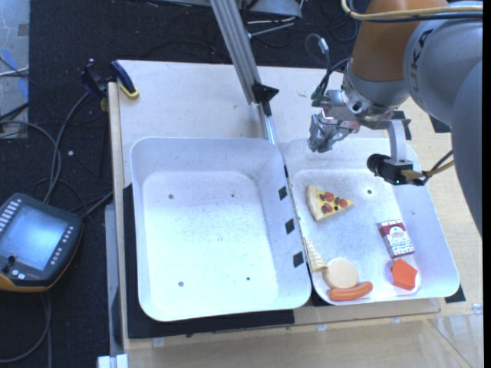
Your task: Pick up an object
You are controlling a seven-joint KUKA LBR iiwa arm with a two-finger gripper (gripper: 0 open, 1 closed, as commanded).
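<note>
Just hovering, grip state unclear: gripper (322,140) above triangular toy pizza slice (328,202); lying nearby, red carton (395,238), orange block (404,273), sausage (350,290).

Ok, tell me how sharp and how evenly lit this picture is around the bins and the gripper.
Camera view: the bins are evenly lit, and the left bin is bright white, with fine specks still visible; the pizza slice and red packet read fairly sharp; the gripper is soft and cluttered, so its jaws cannot be judged; the floor behind the bench is dark.
</note>
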